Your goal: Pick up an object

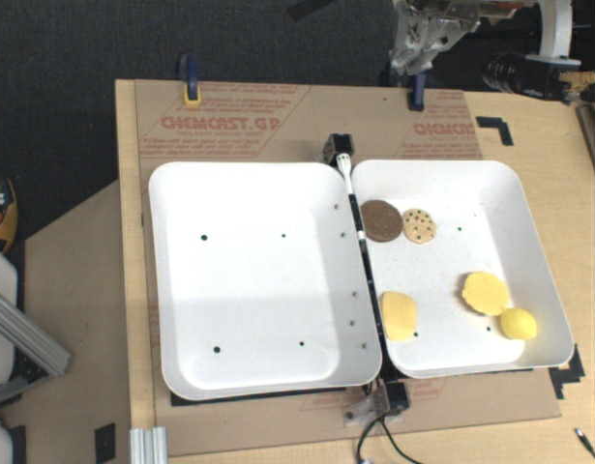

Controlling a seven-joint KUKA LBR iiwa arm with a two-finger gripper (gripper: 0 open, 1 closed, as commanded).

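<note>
So the gripper (pixel 413 58) is parked up top, past the far edge of the right bin (pixel 529 228), w/ nothing between its fingers afaict. Can't tell if they're spread or pinched together, too blurry up there.

All the pickable stuff is in the right bin: brown cookie (pixel 381 220) touching the chocolate chip cookie (pixel 419 226) near the divider, a yellow wedge (pixel 399 315) hugging the inner wall, a flat yellow piece (pixel 485 293) and a yellow ball (pixel 518 324) just beside it in the near corner. Left bin (pixel 171 259) is on the other side of the divider.

Imo best bet is the ball or the flat yellow piece, since they sit away from the walls. Both cookies are thin flat discs and touching, so fingers would prob clip both or skid off. The wedge is too tight vs the wall for a finger to get in. The ball looks smooth and round, might roll, so come straight down centered. Everything looks like plastic toy food, matte-ish; bins are glossy white plastic w/ rounded corners.
</note>
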